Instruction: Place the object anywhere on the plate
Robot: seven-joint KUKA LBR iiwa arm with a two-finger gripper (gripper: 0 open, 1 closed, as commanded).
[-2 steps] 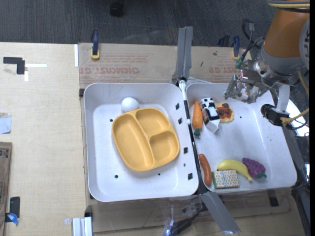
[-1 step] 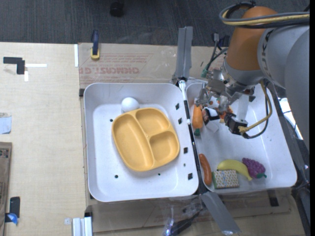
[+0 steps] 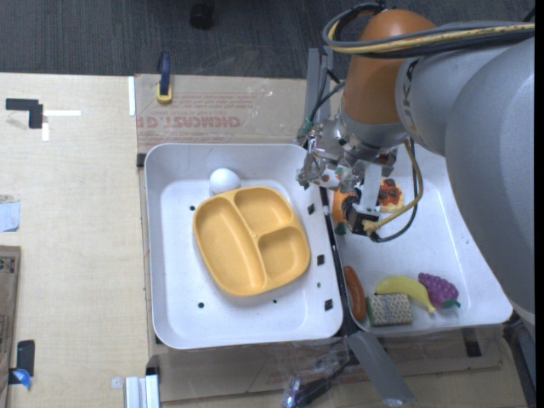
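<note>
Pale wooden bench (image 3: 68, 228), dark grey carpet floor (image 3: 127, 15)

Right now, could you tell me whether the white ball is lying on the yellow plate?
No, the white ball rests on the left bin's floor just beyond the divided yellow plate's far rim, not in any compartment.

The pale wooden worktop (image 3: 68, 253) carries two white bins touching side by side: the left bin (image 3: 166, 253) and the right bin (image 3: 476, 270). A cardboard sheet (image 3: 221, 113) lies under them.
</note>
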